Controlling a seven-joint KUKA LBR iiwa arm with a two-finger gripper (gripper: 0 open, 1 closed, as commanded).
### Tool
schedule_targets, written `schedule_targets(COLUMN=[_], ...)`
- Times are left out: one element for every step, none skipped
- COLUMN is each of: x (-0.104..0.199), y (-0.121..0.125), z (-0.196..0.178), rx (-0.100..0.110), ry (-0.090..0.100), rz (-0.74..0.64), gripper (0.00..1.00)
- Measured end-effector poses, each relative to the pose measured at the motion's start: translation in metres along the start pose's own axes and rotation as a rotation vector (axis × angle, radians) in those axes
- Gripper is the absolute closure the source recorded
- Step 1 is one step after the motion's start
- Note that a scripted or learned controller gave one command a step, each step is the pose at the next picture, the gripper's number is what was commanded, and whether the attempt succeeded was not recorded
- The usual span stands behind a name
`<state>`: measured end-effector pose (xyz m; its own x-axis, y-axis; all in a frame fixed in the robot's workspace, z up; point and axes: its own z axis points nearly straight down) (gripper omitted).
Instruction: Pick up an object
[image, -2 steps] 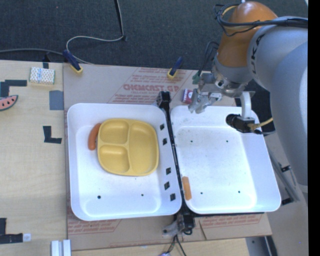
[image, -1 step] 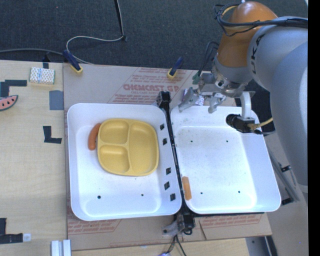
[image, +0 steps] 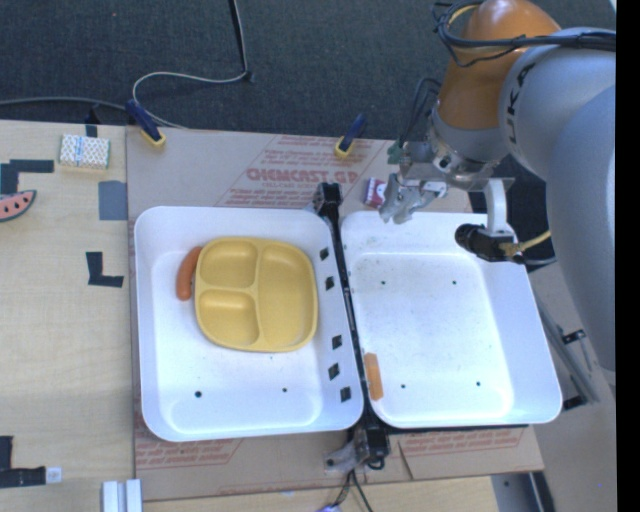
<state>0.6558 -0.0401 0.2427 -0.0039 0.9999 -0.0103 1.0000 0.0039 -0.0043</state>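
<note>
The tool (image: 402, 205) hangs over the far edge of the right bin (image: 520, 330); I cannot tell its state. A yellow tray (image: 256, 293) lies in the left bin (image: 170, 370), a sausage (image: 185, 274) touching its left side. Another sausage (image: 373, 376) lies at the right bin's near-left edge.

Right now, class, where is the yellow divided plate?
The yellow divided plate lies in the left bin, toward its upper middle, with an orange sausage-shaped piece touching its left edge.
</note>
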Motion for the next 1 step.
schedule_targets(x=[-0.0001], y=[-0.0001], z=[0.0001], rx=[0.0], ry=[-0.001], rz=[0.0], gripper=[0.0])
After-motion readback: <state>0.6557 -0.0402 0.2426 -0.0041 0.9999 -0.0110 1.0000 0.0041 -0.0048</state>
